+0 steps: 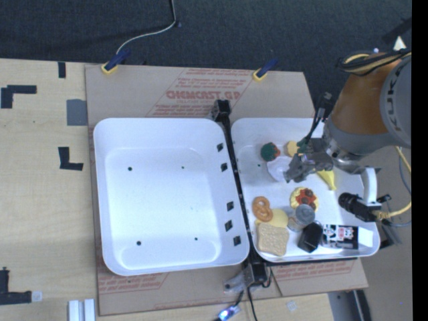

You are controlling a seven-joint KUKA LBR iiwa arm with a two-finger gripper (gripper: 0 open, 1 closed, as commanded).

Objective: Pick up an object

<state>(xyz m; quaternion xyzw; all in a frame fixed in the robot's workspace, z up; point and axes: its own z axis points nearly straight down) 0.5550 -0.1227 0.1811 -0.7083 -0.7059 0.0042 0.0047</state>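
Hovering low in the right bin [374, 246], the jaws [294, 174] are sitting over a pale item [275, 171]; whether they are spread or pinching cannot be told. Just left is lying a green piece [270, 151], with a pretzel [261, 208], bread slice [273, 239] and black block [309, 237] crowding the bin's near half. The left bin [107, 179] is sitting alongside.
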